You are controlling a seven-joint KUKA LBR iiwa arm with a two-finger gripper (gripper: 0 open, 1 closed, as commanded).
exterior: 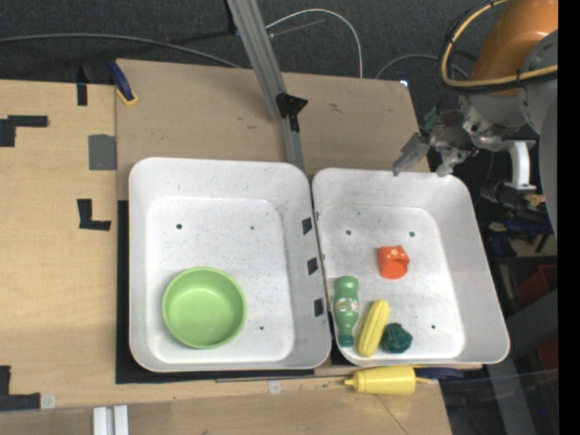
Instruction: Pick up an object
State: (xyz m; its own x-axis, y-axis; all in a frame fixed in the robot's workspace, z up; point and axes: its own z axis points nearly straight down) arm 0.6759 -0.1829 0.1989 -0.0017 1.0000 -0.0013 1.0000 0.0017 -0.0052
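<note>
Tool [424,157] hangs open over the right bin's [480,243] far rim, holding nothing. Orange toy [392,262], bottle [345,304] and corn [372,326] sit inside.

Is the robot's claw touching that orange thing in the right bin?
Apart. The camera view shows the gripper at the right bin's far rim, with bare white floor between it and the orange object.

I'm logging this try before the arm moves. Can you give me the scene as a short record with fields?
gripper: above the right bin's far rim, fingers apart, holding nothing
right bin: orange object, green bottle, yellow object, dark green object
left bin: green bowl
bench, near edge: yellow bottle, outside the bins
</note>
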